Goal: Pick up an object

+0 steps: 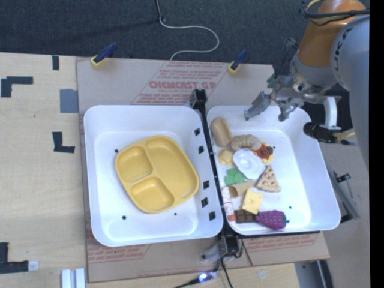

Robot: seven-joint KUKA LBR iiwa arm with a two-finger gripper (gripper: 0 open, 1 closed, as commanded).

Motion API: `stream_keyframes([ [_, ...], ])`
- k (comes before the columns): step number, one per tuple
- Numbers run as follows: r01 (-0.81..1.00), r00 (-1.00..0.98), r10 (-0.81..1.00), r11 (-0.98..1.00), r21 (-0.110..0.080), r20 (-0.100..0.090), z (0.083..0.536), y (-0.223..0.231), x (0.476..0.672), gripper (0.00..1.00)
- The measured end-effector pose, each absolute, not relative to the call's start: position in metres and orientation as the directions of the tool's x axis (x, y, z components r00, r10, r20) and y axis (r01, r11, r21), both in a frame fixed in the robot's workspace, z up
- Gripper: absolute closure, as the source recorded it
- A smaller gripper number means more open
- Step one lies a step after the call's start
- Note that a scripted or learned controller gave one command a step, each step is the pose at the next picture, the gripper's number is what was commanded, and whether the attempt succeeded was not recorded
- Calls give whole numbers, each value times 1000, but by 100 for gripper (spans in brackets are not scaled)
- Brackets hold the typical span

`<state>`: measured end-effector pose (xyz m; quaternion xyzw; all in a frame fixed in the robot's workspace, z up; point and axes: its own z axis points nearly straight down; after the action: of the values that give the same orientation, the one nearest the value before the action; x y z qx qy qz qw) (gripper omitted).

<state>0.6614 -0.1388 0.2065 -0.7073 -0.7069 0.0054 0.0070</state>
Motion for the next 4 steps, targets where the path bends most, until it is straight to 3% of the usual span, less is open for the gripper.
stream_keyframes([
  [1,1000,-2,1000,2,-5,0,215,-139,664,0],
  [3,1000,-5,1000,5,-11,0,98,-126,672,0],
  [4,1000,-4,1000,4,-5,-3,86,-127,673,0],
])
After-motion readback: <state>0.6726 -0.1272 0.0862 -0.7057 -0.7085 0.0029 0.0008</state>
